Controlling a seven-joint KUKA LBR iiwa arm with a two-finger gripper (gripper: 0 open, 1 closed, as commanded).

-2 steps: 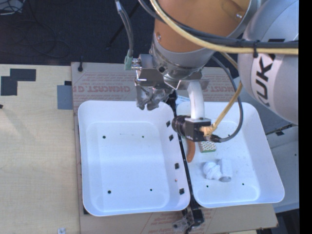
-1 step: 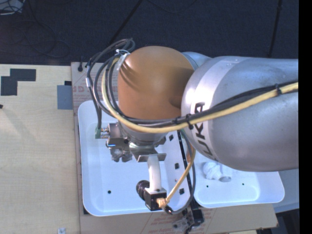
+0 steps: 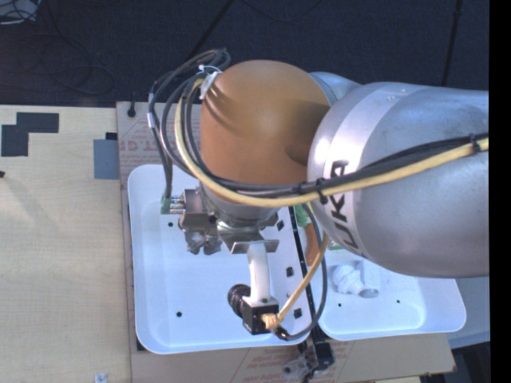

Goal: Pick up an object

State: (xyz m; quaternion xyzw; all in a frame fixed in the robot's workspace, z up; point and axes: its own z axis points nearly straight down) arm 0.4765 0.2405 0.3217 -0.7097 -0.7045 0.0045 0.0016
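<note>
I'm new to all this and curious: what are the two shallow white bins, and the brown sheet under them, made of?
The shallow white left bin and the shallow white right bin look like moulded plastic, smooth with a soft sheen, judging by their rounded corners and raised rims. The flat brown sheet under them seems to be matte cardboard with faint red print, though that is less certain.

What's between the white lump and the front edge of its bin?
Only bare bin floor lies between the white lump and the front rim, in the camera view.

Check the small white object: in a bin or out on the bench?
In: the white object lies on the floor of the bin, inside its rim.
</note>
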